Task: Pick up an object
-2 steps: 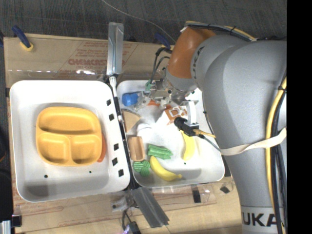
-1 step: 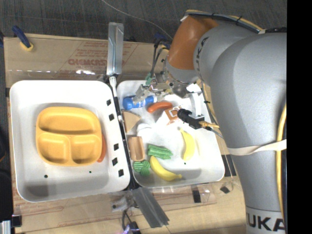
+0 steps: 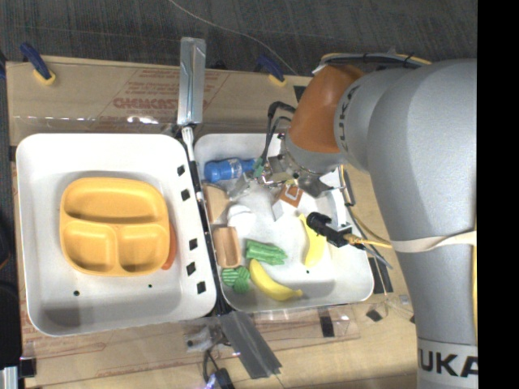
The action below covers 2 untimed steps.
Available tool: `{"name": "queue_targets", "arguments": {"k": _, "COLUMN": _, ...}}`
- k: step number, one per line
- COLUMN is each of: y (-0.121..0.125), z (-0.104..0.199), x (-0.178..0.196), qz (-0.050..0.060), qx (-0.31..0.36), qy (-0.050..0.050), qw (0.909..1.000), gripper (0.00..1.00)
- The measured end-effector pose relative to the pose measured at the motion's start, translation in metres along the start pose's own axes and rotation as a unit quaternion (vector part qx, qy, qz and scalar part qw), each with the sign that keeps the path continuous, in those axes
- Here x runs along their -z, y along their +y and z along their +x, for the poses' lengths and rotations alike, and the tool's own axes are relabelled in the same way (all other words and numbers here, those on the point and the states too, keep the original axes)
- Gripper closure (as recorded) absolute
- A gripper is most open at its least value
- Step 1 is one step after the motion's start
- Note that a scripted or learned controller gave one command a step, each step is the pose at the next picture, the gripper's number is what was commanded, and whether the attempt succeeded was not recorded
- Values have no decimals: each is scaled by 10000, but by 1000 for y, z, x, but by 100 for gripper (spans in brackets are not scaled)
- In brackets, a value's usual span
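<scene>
We judge the pick to be at its early stage: nothing is lifted, and every object we can see lies on a bin floor. The gripper (image 3: 276,177) is low inside the right bin (image 3: 357,286), near its far edge, just beside the blue bottle (image 3: 223,170) that lies along that far edge towards the left wall. We cannot tell how far the gripper is open, nor whether it has hold of anything; the wrist hides that part.

The bottle looks the likeliest target, being nearest. The other candidates lie apart from the gripper:
- a white bottle (image 3: 239,215) near the middle
- a wooden block (image 3: 225,245) against the left wall
- a green toy (image 3: 266,252) towards the near edge
- a banana (image 3: 274,284) at the near edge
- a second banana (image 3: 313,245) towards the right wall

The left bin (image 3: 32,160) carries a yellow tray (image 3: 116,225), well apart from the arm. As we see it, the grasp, the lift and the check that something comes up are all left to do.
</scene>
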<state>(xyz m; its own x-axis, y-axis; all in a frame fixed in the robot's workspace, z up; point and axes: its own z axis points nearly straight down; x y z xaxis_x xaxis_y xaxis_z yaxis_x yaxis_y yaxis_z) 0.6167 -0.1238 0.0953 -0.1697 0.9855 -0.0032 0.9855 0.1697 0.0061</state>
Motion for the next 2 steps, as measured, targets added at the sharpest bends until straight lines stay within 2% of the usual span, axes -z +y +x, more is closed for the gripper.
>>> {"name": "queue_targets", "arguments": {"k": 1, "y": 0, "z": 1, "x": 6, "qz": 30, "qx": 28, "qy": 11, "qw": 10000, "gripper": 100}}
{"name": "queue_targets", "arguments": {"k": 2, "y": -12, "z": -2, "x": 67, "qz": 47, "qx": -564, "qy": 14, "qw": 9984, "gripper": 100}}
